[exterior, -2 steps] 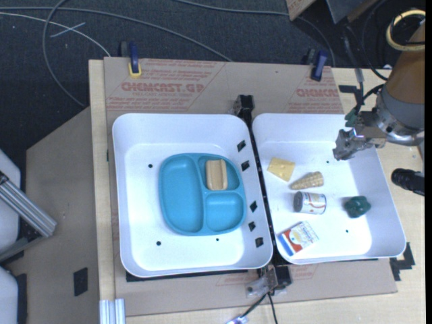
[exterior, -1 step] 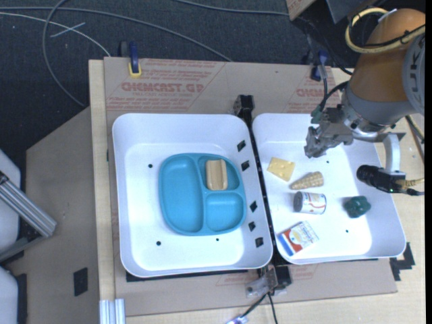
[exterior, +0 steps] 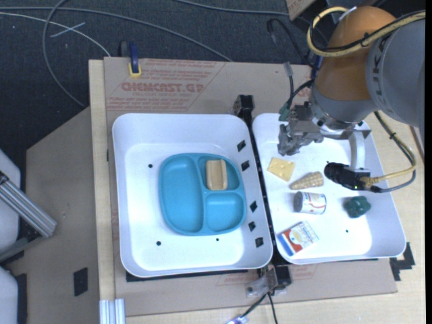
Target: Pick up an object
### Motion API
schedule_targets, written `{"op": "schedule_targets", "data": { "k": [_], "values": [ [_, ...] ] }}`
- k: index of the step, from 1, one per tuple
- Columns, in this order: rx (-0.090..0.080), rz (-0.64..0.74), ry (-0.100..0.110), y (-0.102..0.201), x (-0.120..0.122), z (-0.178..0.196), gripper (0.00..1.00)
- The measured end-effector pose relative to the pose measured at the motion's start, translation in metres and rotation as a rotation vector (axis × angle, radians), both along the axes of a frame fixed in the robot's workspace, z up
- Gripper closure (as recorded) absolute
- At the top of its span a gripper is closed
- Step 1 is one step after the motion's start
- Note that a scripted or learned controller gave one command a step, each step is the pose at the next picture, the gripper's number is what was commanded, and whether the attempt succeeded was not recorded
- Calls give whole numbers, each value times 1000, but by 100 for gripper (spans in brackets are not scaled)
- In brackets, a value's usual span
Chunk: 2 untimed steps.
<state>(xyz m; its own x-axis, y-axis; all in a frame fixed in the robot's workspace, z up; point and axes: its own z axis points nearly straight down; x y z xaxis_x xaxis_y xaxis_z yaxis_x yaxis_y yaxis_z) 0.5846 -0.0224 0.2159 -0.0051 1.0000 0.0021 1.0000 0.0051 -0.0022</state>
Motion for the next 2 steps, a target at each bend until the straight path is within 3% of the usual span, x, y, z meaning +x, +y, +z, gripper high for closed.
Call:
{"op": "schedule_targets", "data": {
  "k": [2],
  "values": [
    [1,2,-5,109,14,20,100]
  ]
}}
